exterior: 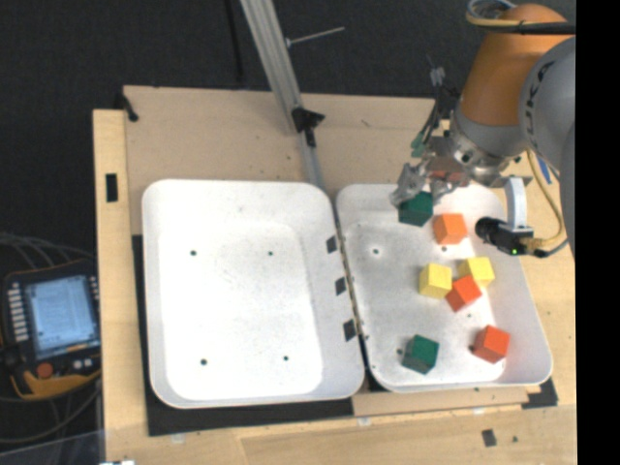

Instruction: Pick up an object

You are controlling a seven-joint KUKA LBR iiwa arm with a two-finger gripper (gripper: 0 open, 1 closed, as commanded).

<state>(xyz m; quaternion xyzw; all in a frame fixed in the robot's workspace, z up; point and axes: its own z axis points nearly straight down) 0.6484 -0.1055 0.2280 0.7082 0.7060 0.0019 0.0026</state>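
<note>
Camera view: a green cube (416,209) sits at the right bin's (387,376) far edge, seemingly clamped in the gripper (415,198). Nearer lie another green cube (420,354), three orange cubes (449,228) and two yellow (435,280).

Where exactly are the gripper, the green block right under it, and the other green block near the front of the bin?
gripper (418,184): camera view, between its fingertips.
upper green block (417,210): camera view, its visible top face.
lower green block (420,353): camera view, middle of its top face.
</note>
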